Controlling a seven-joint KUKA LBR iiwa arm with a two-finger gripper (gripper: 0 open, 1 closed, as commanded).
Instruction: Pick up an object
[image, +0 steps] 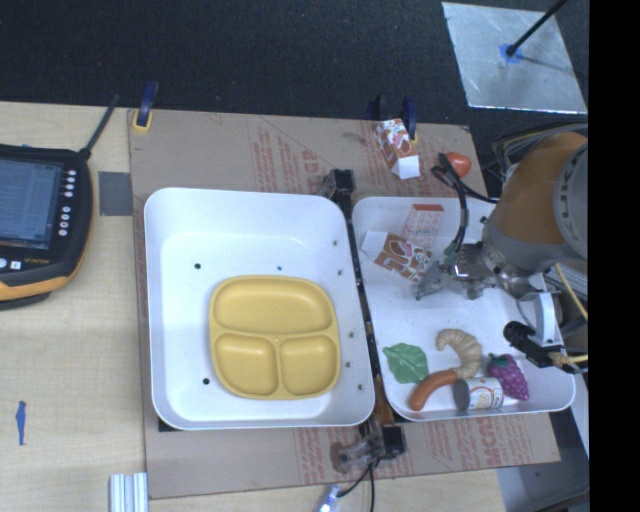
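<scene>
Your gripper (432, 288) sits low in the right bin (385, 215), just beside the carton (405, 255); whether its fingers are clenched, you can't tell. Croissant (460, 347), leaf (405, 361), sausage (432, 388), grapes (510, 375) lie nearer you.

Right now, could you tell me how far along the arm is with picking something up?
Done: the arm has reached into the right bin, with its pincer low beside the carton. In hand: nothing visibly held. Left: grasping and lifting; the croissant, sausage, leaf, grapes and bottle all lie in the bin.
</scene>
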